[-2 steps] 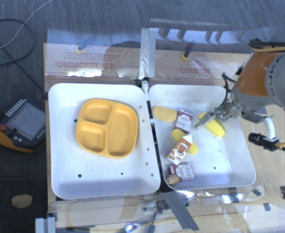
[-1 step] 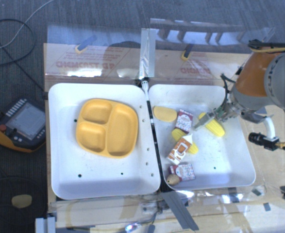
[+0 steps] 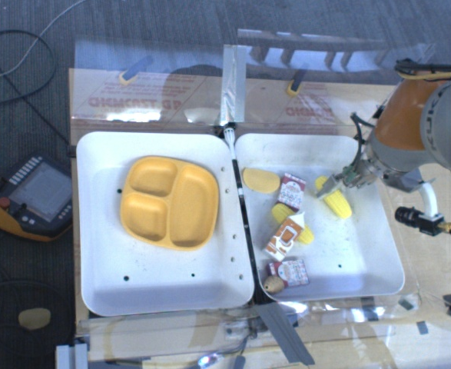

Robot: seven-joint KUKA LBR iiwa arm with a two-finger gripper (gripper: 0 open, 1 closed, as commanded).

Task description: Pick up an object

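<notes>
Seen from above at a slant: a surface (image 3: 94,106) carrying two shallow white bins side by side.

Left bin (image 3: 102,283), holding one large yellow divided plate (image 3: 169,202) with three compartments, lying flat near the bin's middle.

Right bin (image 3: 371,271), holding a cluster of small things. Near the dividing wall, a flat yellow oval piece (image 3: 260,180). Just beside it, a small red and white carton (image 3: 290,190). Below, a tilted orange and white carton (image 3: 283,237), touching a small yellow piece (image 3: 305,236). Closest to the front wall, another red and white packet (image 3: 293,270) with a small brown round item (image 3: 273,284) at its left.

Grey arm (image 3: 409,125) with an orange band, reaching in from the right. Tool (image 3: 334,184) low inside the right bin, right next to a yellow corn cob (image 3: 337,203). Cannot tell how wide the tool stands, nor whether anything sits in it.
</notes>
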